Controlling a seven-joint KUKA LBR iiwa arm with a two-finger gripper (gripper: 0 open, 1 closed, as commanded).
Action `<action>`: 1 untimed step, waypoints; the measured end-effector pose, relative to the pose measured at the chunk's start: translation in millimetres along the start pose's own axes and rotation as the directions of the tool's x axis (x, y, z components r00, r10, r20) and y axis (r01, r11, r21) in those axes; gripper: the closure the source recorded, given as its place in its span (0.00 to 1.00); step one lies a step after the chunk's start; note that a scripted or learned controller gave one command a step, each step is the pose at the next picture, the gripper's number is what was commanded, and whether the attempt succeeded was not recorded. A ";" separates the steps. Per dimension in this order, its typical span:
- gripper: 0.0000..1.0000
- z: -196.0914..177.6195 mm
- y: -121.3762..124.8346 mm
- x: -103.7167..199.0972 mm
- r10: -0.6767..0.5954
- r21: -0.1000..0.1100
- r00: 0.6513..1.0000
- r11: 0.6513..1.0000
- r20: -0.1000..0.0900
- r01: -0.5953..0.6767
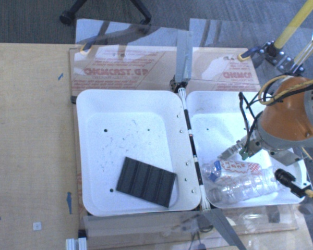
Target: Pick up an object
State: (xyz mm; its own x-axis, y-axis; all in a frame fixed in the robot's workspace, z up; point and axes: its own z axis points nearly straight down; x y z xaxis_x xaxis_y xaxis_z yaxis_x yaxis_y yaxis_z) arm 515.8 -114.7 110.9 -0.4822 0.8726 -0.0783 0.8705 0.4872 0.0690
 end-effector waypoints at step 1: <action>0.00 -58.7 -8.6 13.3 0.165 0.040 0.986 0.986 -0.040 -0.163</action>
State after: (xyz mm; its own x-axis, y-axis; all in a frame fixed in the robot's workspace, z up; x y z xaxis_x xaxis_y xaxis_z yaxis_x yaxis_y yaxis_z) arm 496.1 -105.2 167.6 -0.3358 0.9416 -0.0264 0.9407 0.3367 0.0411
